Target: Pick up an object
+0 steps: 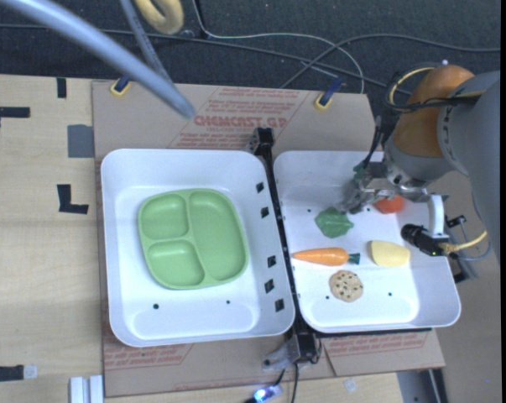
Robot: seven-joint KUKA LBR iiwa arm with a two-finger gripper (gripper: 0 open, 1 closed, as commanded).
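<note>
Cookie (346, 285) at right bin (437, 309) front; carrot (320, 257), yellow piece (388, 253) behind. Gripper (359, 193) (finger state: cannot tell) above green leafy piece (333, 222), red item (389, 204) beside. Green tray (191, 238) in left bin (118, 225).

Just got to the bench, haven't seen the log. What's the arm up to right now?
The arm reaches in from the right over the right bin, with its gripper low above the green leafy piece. Nothing is visibly held. A small red item lies by the wrist, and a carrot, a yellow piece and a cookie lie nearer the front. The left bin holds a green divided plate. No pick yet.
</note>
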